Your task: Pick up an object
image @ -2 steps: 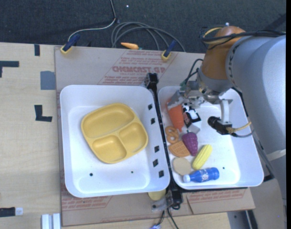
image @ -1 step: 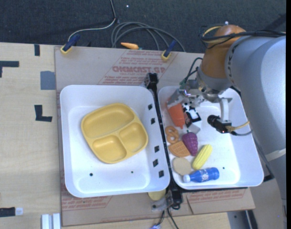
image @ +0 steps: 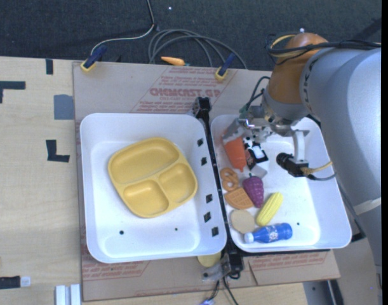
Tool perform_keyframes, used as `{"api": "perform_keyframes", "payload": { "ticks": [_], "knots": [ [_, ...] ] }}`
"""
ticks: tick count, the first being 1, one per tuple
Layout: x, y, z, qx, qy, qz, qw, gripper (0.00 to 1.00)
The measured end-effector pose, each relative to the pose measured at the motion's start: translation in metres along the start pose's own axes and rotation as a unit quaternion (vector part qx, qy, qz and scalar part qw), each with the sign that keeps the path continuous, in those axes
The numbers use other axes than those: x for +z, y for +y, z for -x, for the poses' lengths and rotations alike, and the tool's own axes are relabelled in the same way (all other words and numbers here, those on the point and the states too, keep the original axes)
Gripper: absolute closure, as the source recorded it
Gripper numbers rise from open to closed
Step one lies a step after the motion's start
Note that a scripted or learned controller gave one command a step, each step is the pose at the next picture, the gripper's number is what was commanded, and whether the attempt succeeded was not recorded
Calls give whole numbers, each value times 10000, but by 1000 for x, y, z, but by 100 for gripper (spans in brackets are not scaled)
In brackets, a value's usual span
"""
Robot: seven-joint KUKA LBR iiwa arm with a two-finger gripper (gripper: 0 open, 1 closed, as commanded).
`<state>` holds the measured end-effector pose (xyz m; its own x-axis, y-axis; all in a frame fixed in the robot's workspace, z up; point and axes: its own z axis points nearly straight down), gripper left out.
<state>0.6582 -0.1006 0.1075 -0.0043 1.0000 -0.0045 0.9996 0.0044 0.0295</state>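
The right bin [image: 330,199] holds several toy foods. An orange-red carrot-like piece [image: 235,152] lies near its upper left corner. Below it sit a pretzel [image: 230,178], a purple grape bunch [image: 253,190], a brown waffle piece [image: 239,199], a yellow corn cob [image: 269,208], a beige cookie [image: 242,221] and a blue bottle [image: 268,234]. My gripper [image: 253,150] is low in this bin, just right of the carrot-like piece and close against it. Whether it holds anything is hidden by its own body.
The left bin [image: 95,189] carries a yellow divided plate [image: 152,175]. A black divider rail [image: 208,170] runs between the bins. The grey arm [image: 346,107] covers the right bin's upper right part. Cables [image: 181,43] lie behind the bins.
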Motion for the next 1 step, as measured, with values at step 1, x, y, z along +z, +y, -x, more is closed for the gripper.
{"api": "perform_keyframes", "payload": {
  "ticks": [1],
  "knots": [
    [-13, 2, 0, -12, 1, 4, 10000, 100]
  ]
}}
